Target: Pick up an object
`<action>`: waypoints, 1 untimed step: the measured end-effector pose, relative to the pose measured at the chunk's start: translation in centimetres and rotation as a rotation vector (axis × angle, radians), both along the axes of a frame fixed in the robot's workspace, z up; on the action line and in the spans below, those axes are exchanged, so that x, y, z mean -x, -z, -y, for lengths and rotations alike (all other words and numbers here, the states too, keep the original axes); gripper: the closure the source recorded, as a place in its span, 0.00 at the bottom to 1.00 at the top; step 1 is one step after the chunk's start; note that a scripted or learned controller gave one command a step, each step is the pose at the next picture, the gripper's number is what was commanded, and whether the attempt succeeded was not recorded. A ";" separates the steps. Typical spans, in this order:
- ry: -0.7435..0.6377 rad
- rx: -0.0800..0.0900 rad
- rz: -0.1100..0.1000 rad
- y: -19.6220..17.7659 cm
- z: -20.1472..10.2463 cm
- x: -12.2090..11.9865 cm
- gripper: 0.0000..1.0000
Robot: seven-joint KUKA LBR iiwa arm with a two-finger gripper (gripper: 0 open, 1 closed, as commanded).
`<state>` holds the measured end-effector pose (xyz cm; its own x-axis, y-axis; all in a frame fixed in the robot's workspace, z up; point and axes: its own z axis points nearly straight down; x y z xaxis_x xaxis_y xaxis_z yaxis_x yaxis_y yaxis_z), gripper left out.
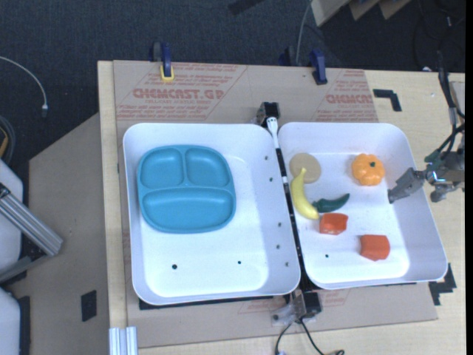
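A grey metal pincer (pixel 405 186) with thin cables trailing behind it.

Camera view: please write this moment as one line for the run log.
gripper: at right bin's right rim, holds nothing | right bin: banana, orange, two red blocks | left bin: blue plate

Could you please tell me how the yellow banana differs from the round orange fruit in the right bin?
The long curved yellow banana lies lengthwise near the bin's left wall; the round orange fruit sits further right, towards the back. The banana touches a tan disc and a dark green pepper; the orange fruit stands apart. Both lie in the right white bin.
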<state>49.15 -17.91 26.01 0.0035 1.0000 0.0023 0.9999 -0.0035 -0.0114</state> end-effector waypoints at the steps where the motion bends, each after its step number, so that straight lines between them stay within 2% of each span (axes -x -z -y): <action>1: -0.004 0.003 0.012 -0.6 -0.1 -0.2 0.00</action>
